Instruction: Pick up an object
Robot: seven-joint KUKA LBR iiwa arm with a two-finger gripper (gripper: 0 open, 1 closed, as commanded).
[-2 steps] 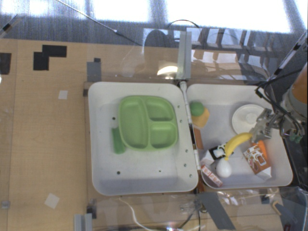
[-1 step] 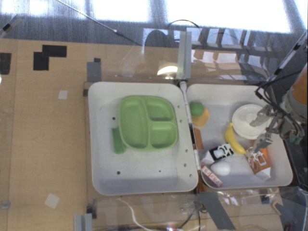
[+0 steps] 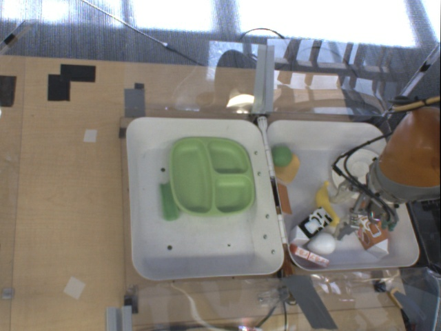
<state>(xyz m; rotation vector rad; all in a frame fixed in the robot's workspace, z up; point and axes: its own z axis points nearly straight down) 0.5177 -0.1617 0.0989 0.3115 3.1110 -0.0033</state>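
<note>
1. Bins are set side by side on a pale wood-grain bench (image 3: 62, 205): the left bin (image 3: 148, 254) and the right bin (image 3: 310, 150), both shallow, white, smooth plastic with rounded corners, meeting at a narrow central divider.
2. A light green divided plate (image 3: 210, 176) of matte plastic, rounded-square with three compartments, is seen lying flat in the left bin.
3. A small, flat, darker green rectangular block (image 3: 169, 202) is placed just beside the plate's left edge.
4. In the right bin, near the divider, a rounded toy with a green top and a tan base (image 3: 284, 161) is found.
5. A yellow curved piece (image 3: 325, 197) lies toward the bin's middle, with a black-and-white printed item (image 3: 315, 221) touching it below.
6. A smooth white egg-shaped object (image 3: 321, 243) rests at the front wall, beside a flat red-and-white packet (image 3: 311, 256).
7. A small brown and white carton (image 3: 373, 236) sits near the front right corner.
8. The gripper (image 3: 360, 221) is lowered into the right bin between the yellow piece and the carton, under the grey arm with its orange band (image 3: 413, 150) and looped black cables.
9. How far the gripper is spread, and whether anything is held, cannot be told.
</note>
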